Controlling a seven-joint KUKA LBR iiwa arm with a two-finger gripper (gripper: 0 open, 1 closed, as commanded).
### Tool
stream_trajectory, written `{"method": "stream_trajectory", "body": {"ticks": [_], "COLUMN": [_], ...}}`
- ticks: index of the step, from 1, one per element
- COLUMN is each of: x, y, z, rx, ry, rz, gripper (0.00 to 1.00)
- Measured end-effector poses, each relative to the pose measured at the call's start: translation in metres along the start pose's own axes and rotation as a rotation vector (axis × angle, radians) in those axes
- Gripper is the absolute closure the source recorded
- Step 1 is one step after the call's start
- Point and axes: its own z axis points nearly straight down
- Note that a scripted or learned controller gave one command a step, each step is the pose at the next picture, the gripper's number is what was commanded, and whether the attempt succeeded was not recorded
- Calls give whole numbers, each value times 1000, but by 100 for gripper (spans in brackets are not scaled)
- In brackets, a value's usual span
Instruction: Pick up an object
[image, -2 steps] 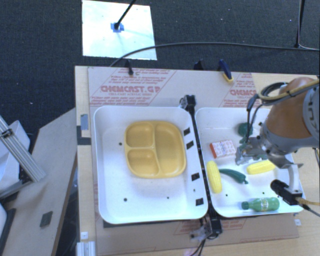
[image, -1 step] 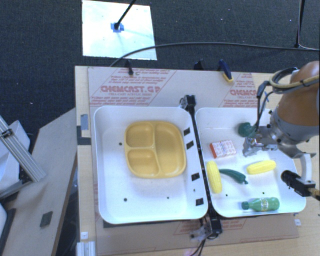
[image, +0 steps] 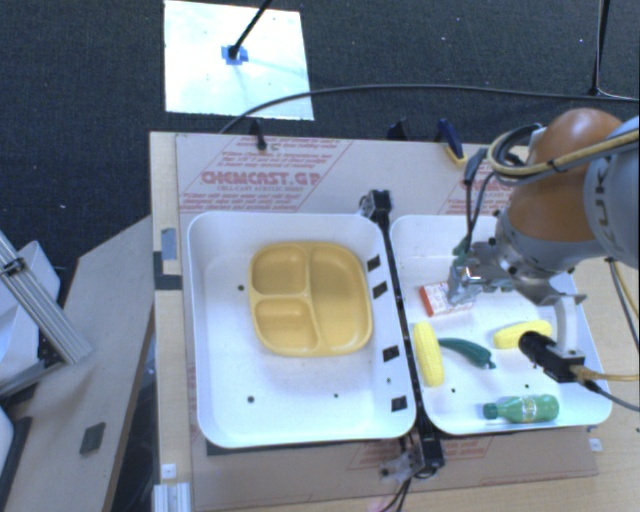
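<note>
My gripper (image: 461, 288) hangs low in the right bin (image: 420, 240), right at the edge of a small red and white box (image: 435, 299). Whether it touches the box is not visible. In the same bin, a yellow corn cob (image: 428, 352) lies near the divider, with a dark green pepper-like piece (image: 467, 351) beside it. A yellow banana-like piece (image: 522, 334) rests further right, and a green bottle (image: 520, 408) lies on its side near the front wall. The grey arm with its orange band (image: 570, 170) covers the bin's back right part.
The left bin (image: 215, 330) holds a yellow divided plate (image: 310, 298). A black clip strip (image: 385, 290) runs along the divider between the bins. A black cable fitting (image: 545, 358) on the arm hangs over the right bin's right side.
</note>
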Motion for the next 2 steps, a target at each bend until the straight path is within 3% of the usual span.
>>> {"method": "stream_trajectory", "body": {"ticks": [2], "x": [84], "y": [38], "z": [-5], "rx": [-2], "ry": [1], "rz": [1], "gripper": [100]}}
